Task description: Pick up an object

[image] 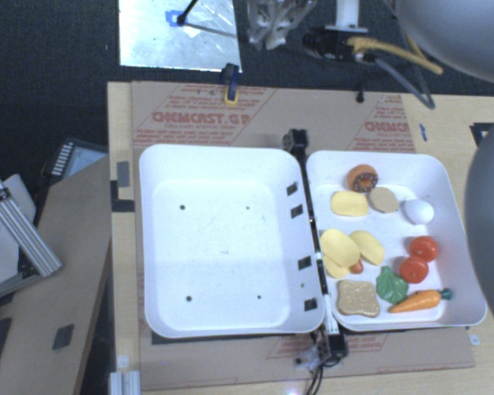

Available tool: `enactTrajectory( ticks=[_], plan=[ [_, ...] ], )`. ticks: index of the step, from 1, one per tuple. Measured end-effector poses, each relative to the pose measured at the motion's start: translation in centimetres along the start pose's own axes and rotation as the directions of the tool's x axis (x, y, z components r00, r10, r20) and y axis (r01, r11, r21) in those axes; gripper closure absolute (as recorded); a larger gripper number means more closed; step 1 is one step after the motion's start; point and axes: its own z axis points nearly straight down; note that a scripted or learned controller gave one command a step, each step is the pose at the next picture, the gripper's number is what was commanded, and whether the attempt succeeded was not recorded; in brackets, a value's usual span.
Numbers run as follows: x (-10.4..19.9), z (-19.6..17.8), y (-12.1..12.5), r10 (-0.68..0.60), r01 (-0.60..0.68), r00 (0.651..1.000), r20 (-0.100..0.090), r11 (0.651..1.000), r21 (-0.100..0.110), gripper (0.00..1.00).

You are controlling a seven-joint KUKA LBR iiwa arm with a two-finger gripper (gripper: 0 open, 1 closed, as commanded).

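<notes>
The right bin [453,196] holds several toy foods. A brown donut [362,178] lies at the back, with a yellow piece [349,203], a beige disc [384,199] and a white egg [418,211] just in front of it. Two red tomatoes [423,248] sit at the right. Yellow chips [339,246] lie near the divider. A toast slice [358,298], a green leaf [390,285] and an orange carrot [416,300] line the front. My gripper [272,21] hangs high at the view's top, well behind both bins and far from the food.
The left bin [152,220] sits beside the right one, joined by black clips [297,212]. A yellow-and-blue clamp [230,85] grips the cardboard's back edge. Cables [395,56] trail from the arm at top right. A metal rail [16,229] stands at the left.
</notes>
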Motion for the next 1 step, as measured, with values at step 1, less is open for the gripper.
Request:
enactTrajectory(
  ticks=[1],
  plan=[
    [2.99, -3.79, -1.29, 0.001, -0.001, 1.0, 0.001, 1.0, 0.004, 1.0]
  ],
)
